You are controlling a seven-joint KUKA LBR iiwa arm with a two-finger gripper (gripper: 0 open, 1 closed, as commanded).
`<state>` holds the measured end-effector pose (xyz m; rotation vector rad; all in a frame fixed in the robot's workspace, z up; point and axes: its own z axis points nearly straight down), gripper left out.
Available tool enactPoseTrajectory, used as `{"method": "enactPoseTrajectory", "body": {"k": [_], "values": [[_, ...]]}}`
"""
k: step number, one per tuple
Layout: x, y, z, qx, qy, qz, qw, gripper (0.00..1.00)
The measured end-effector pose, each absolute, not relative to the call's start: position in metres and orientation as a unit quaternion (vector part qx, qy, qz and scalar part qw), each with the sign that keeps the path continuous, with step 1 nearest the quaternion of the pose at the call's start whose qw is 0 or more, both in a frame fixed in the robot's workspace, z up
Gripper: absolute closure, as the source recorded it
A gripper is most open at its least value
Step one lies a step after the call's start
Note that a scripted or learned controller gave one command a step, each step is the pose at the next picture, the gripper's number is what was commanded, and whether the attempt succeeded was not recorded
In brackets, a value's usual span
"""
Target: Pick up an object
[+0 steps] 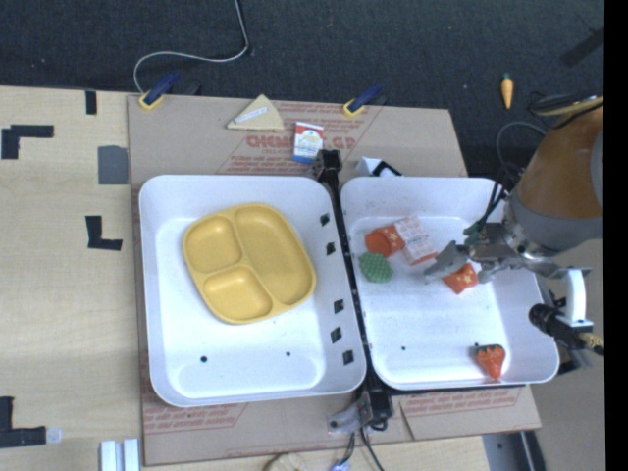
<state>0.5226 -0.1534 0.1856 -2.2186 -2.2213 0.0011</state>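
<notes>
- on the table, two white bins sit side by side; the left bin carries a yellow divided plate, and the right bin carries the small things we could lift.
- the grey arm reaches in from the right, low over the right bin's middle.
- the gripper hangs just over a small red-orange piece, its dark fingers splayed to either side; we judge it spread, with nothing pinched yet.
- that red-orange piece lies right beneath and between the fingertips, touching or nearly so; we cannot tell which.
- to do this step well, we would centre the fingers on the piece, go down until they straddle it, then close before lifting straight up.
- near on the left lie a red-and-white packet and a green lump, apart from the gripper.
- a strawberry-like piece rests by the bin's near right corner, well apart.
</notes>
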Motion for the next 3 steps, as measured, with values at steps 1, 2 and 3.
{"method": "enactPoseTrajectory", "body": {"k": [1,2,3], "values": [[0.571,-0.101,0.086,-0.706,-0.708,-0.0016,-0.001,0.00],[0.636,-0.102,0.086,-0.706,-0.708,-0.0007,-0.002,0.00],[0.636,-0.102,0.095,-0.706,-0.708,-0.0001,-0.001,1.00]]}}
